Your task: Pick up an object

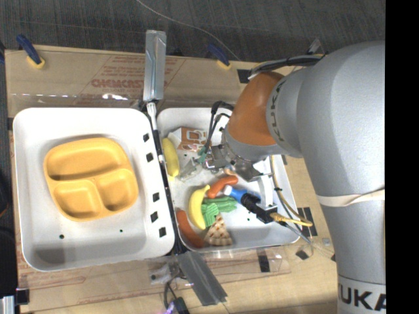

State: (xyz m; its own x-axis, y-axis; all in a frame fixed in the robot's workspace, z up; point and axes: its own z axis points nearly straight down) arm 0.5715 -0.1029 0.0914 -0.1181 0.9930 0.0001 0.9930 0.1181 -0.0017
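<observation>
The right bin holds a heap of toy food. A yellow banana lies along its left wall and a second banana sits lower down. Beside that one are a green leafy piece, an orange-red sausage and a blue piece. A brown sausage and a tan wedge rest at the front edge. A small brown-and-white packet lies at the back. My gripper hangs low over the bin's middle, just right of the upper banana, under the orange wrist band.
The left bin holds a yellow divided tray. A metal bar stands at the back between the bins. The arm's grey body covers the right side of the right bin.
</observation>
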